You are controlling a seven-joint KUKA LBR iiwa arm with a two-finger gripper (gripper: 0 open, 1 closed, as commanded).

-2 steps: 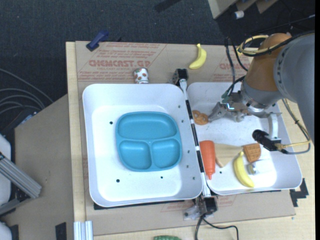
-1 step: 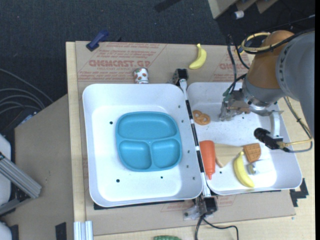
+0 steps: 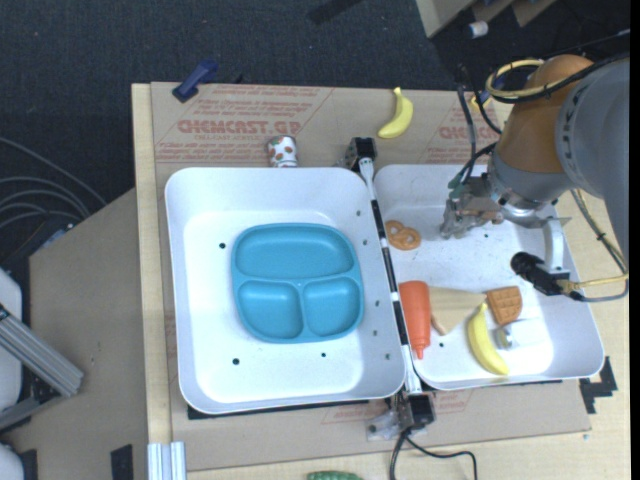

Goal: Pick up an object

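- Camera view: the end effector [image 3: 462, 213] sits low over the upper left part of the right bin [image 3: 575, 358], and the pretzel [image 3: 404, 235] lies just to its left, toward the wall shared by the two bins.
- Whether the end effector is apart or together I cannot tell; nothing shows clamped in it.
- The pretzel is the nearest thing and looks like the likely target; it is round and flat with no real long axis, so approach angle matters little, but it lies near the bin wall, which could crowd one side of the grasp.
- Other candidates lie further toward the near edge of the same bin: a carrot [image 3: 416, 314] with its long axis running along the dividing wall, a banana [image 3: 484, 341] curved and lying roughly parallel to it, and a waffle piece [image 3: 505, 305] just beside the banana's upper end.
- The bin floor between the end effector and these things is bare white plastic, leaving room to travel.
- The left bin [image 3: 190, 268] carries a blue divided plate [image 3: 296, 280]; a second banana [image 3: 398, 117] rests on the bench beyond the bins.
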